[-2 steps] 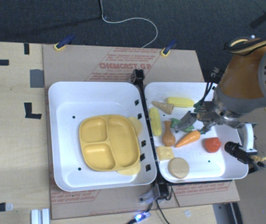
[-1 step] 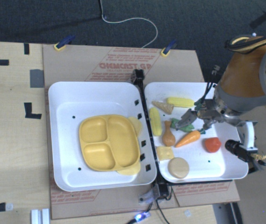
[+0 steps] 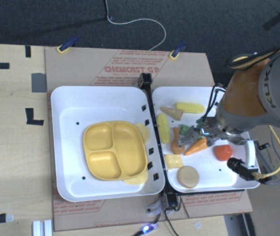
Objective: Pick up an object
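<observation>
We see a yellow tray (image 3: pixel 115 149) in the left bin (image 3: pixel 63 132), well left of the jaws. In the right bin (image 3: pixel 203 181), a corn cob (image 3: pixel 163 127) lies just left of them, a second cob (image 3: pixel 190 107) above, a cone (image 3: pixel 171 113) up-left. The gripper (image 3: pixel 189 137) hangs low over a carrot (image 3: pixel 195 147) — we cannot tell whether the jaws are spread or pinching it. A yellow slice (image 3: pixel 174 160) and a tan puck (image 3: pixel 188 176) lie below; a red tomato (image 3: pixel 223 152) sits to the right.
</observation>
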You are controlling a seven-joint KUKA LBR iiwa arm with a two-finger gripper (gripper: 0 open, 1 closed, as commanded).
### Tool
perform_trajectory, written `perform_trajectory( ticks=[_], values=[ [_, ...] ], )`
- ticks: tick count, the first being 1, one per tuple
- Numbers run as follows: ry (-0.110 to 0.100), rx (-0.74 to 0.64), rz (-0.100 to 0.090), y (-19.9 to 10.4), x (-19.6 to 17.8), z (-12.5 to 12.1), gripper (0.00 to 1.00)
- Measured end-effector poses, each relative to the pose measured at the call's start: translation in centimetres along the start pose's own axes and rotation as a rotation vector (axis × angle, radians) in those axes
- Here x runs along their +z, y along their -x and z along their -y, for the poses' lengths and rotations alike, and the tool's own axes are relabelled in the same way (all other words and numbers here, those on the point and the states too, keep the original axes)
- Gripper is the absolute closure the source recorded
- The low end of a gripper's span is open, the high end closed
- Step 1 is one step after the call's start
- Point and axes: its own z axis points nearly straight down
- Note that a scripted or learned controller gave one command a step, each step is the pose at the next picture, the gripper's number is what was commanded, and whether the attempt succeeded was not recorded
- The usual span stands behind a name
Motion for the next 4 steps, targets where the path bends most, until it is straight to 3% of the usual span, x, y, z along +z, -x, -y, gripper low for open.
perform_trajectory(
  ticks=[1, 2, 3, 4],
  values=[
    [0.0, 0.0, 0.0, 0.7, 6.1, 0.4, 0.0],
    [0.014, 0.002, 0.004, 0.9, 7.6, 0.1, 0.0],
    [0.014, 0.001, 0.003, 0.8, 6.6, 0.1, 1.0],
    [0.009, 0.001, 0.001, 1.7, 1.7, 0.6, 1.0]
  ],
)
